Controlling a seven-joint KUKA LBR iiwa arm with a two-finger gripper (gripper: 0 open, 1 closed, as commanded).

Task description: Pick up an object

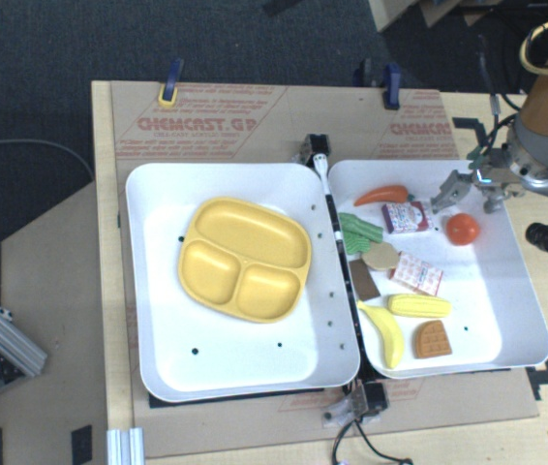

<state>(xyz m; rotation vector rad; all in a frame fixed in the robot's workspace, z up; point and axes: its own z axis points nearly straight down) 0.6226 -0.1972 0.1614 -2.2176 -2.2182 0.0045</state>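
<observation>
Gripper spread wide, pinching nothing; red tomato just below it, small packet off to its left.

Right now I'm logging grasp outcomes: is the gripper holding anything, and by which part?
Nothing is held. The grey two-finger gripper hangs open above the right white bin, beside the round red tomato.
</observation>
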